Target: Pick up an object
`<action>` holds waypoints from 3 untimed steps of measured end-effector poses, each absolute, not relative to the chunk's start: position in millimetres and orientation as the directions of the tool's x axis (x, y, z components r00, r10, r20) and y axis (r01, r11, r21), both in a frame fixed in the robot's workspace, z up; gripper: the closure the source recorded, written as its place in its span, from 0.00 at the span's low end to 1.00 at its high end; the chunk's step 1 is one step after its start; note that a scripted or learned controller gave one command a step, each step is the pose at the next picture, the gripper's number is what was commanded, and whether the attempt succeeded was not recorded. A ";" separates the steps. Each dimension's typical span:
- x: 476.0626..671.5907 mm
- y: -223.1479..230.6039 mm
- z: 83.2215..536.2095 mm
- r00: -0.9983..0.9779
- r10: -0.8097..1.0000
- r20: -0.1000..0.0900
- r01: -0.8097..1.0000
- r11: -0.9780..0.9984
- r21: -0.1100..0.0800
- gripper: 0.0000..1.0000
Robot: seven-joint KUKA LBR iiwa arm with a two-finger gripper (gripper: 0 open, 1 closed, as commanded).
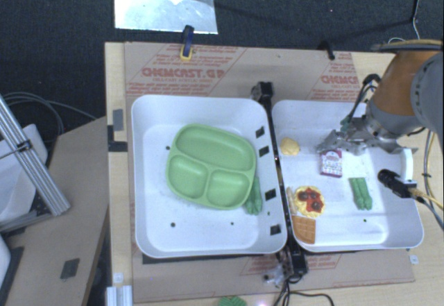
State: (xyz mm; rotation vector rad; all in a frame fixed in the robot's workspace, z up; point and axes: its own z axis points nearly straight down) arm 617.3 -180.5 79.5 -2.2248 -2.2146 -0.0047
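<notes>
Two bins side by side on the counter (pixel 118 180). Left bin (pixel 149 235): divided plate (pixel 210 166) at centre; small leafy item (pixel 254 195) touching its right near edge. Right bin (pixel 402 228): packet (pixel 331 163) mid-bin; round piece (pixel 290 148) to its left; pizza slice (pixel 306 210) near-left; pod (pixel 360 193) right of slice. Pincer (pixel 340 138) just beyond the packet, arm (pixel 409 89) entering from right.

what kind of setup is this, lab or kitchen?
Probably a robot-lab picking bench: two white bins on cardboard sheeting, toy food such as a pizza slice and a green divided plate, with the arm's gripper over the right bin.
</notes>
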 end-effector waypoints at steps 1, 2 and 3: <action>573.0 -182.9 133.9 0.000 1.000 0.001 1.000 0.000 0.000 0.00; 542.7 -150.6 148.4 -0.005 1.000 0.001 1.000 0.005 -0.001 0.00; 537.8 -207.7 158.5 0.002 1.000 -0.002 1.000 -0.002 0.003 0.00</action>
